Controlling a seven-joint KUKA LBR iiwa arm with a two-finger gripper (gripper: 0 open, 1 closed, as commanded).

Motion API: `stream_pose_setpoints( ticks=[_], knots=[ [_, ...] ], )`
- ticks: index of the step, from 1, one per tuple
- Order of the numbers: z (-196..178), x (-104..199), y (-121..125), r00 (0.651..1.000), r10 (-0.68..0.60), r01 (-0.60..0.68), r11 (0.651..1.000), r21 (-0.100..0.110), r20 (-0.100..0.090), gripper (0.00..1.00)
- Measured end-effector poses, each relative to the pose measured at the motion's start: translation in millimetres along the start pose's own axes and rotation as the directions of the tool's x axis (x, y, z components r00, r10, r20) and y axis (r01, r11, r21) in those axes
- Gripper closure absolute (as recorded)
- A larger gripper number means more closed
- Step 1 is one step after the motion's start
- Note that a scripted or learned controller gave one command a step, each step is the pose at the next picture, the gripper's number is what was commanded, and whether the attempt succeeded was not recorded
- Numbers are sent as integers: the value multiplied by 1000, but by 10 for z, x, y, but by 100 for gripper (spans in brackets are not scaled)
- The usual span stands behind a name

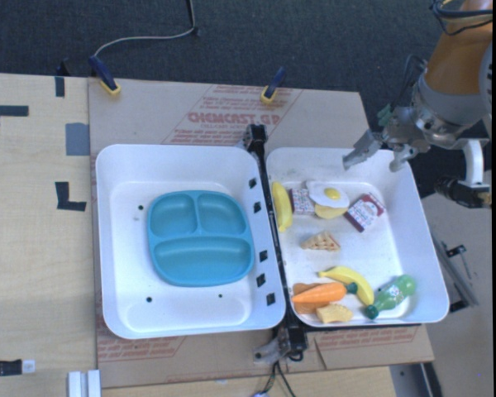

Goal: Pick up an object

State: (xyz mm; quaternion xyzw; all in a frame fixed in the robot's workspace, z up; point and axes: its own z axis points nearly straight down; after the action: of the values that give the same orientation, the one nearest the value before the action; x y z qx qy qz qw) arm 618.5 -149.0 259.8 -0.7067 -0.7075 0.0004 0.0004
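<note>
Hovering open and empty above the right bin (413, 190), your end effector (372, 156) must descend onto the fried egg toy (328, 195).

Left bin (116, 222): divided plate (202, 237) inside.
Right bin (413, 222): toy foods; fried egg (328, 196) behind waffle piece (321, 241), carrot (319, 294) in front.

You see a blue plate (202, 238) in a white bin (116, 222), two yellow bananas (281, 205), an orange carrot (319, 294), and what looks like a green bottle (390, 296).

Toy foods (331, 246) scattered in right bin (422, 246)
</note>
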Motion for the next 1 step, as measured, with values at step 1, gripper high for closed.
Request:
stream_pose_setpoints(
  ticks=[1],
  knots=[
    [765, 574, -43, 1000, -1, 1, 1000, 2, -1, 0]
  ],
)
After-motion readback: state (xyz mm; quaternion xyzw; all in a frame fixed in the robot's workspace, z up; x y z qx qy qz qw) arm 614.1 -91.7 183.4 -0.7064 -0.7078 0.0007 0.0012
